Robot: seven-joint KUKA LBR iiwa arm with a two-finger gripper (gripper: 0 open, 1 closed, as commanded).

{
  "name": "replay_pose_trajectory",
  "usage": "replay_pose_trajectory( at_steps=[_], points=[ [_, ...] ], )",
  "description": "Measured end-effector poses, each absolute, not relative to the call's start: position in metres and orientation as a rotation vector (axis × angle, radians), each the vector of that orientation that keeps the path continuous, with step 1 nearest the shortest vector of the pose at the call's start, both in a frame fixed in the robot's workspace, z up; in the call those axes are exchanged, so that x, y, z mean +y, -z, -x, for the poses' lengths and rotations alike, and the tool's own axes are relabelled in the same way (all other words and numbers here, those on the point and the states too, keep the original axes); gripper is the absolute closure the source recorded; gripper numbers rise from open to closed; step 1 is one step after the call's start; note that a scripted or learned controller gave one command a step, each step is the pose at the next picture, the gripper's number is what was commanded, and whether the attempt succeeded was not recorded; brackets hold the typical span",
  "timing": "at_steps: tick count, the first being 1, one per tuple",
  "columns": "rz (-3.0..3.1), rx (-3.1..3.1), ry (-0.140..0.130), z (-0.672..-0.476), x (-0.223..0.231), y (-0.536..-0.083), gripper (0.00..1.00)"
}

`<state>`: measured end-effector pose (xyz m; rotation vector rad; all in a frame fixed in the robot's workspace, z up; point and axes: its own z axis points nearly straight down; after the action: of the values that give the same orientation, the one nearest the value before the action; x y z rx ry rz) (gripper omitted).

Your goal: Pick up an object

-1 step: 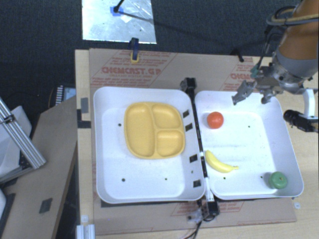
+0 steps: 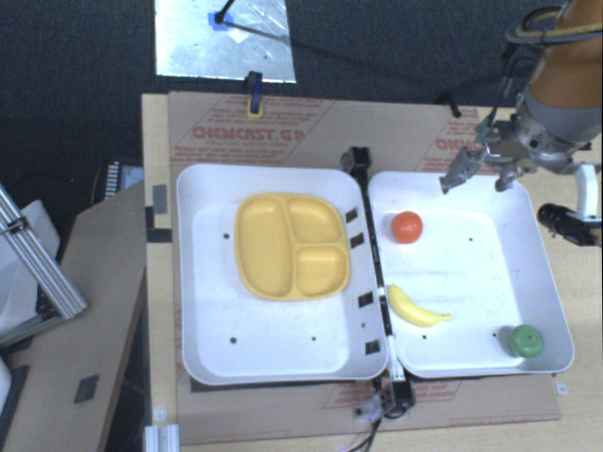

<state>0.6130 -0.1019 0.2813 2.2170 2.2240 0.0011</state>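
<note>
Three small objects lie in the right bin point(image 2: 528, 243): a red tomato-like ball point(image 2: 406, 227) near its far left, a yellow banana point(image 2: 415, 308) at the near left, and a green ball point(image 2: 526, 340) in the near right corner. My gripper point(image 2: 482, 175) hangs over the bin's far edge, up and to the right of the red ball. Its two fingers are spread apart with nothing between them.
The left bin point(image 2: 203, 299) holds a yellow divided plate point(image 2: 290, 246). A black divider with clips point(image 2: 370, 252) runs between the bins. A black fixture point(image 2: 565, 222) sticks in by the right bin's right rim. Cardboard underlies both bins.
</note>
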Motion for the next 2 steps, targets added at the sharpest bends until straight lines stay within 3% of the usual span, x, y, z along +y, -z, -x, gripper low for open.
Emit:
replay_pose_trajectory(
  at_steps=[2],
  points=[
    [-2.222,2.222,0.002,-0.614,-0.106,-0.197,0.0]
  ],
)
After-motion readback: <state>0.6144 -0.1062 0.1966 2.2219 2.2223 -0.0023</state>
